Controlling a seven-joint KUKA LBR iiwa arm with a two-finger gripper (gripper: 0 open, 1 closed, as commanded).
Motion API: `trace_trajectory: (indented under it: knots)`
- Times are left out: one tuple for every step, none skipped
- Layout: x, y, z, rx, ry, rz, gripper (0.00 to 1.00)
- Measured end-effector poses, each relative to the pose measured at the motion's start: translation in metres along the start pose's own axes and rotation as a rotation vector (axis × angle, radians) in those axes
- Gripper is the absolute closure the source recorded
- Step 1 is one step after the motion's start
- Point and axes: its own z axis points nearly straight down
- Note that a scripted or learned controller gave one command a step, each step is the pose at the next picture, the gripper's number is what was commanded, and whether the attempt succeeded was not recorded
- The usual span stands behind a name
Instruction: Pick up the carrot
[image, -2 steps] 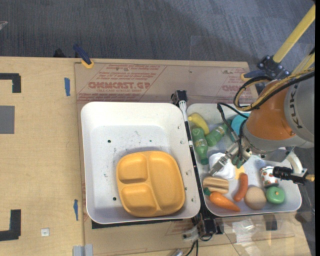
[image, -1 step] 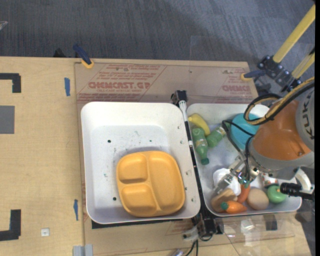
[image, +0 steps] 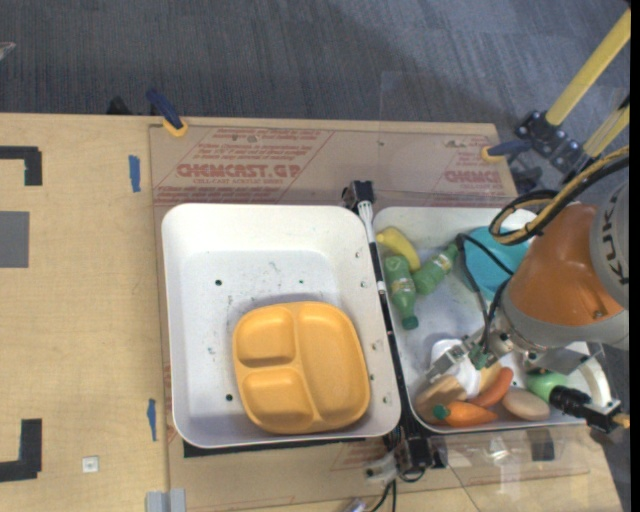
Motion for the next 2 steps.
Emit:
trace_trajectory:
  knots:
    - [-0.057, -0.031, 0.001, 0.003, -0.004, -0.164, 0.00]
    - [-0.075, -0.031, 0.001, -0.011, 0.036, 0.270, 0.00]
